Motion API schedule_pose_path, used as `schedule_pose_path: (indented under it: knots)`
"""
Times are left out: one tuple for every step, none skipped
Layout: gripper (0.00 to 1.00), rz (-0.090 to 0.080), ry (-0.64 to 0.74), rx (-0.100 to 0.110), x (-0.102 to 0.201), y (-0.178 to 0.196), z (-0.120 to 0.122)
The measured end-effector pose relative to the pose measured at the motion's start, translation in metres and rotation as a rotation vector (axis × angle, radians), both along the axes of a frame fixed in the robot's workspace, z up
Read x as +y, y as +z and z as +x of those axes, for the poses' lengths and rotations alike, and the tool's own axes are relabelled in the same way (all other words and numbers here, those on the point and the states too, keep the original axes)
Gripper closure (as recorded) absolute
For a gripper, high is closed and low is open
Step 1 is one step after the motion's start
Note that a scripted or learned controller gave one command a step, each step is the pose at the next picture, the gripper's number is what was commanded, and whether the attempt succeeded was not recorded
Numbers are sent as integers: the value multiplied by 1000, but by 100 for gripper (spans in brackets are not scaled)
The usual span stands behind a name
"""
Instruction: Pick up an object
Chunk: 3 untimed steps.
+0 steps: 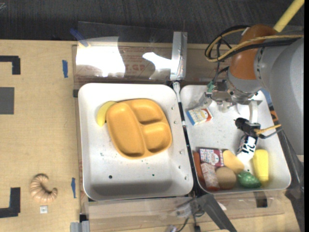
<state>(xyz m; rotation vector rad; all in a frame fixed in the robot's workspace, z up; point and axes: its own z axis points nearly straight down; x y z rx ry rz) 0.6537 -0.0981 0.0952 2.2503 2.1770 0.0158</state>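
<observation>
Gripper [221,98] hangs over the far end of the right bin [282,180], just beside a small white carton [199,114], and I cannot tell if it is wide or shut. Nothing looks picked yet, so I think this is the reaching step: next it must line up over the carton, go down and close on it. The grey arm [287,76] comes in from the right and bends down at its orange band [244,64]

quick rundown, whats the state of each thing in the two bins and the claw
orange tray: lying flat in left bin, compartments up
yellow piece: partly under the tray
small carton: lying alone in right bin
yellow corn: lying by the bin's right wall
claw: above right bin, grip unclear
</observation>
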Motion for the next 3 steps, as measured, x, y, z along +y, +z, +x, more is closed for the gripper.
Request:
schedule_pose_path:
  knots:
    - [0, 0, 0, 0, 0, 0, 0]
    - [0, 0, 0, 0, 0, 0, 0]
    - [0, 0, 0, 0, 0, 0, 0]
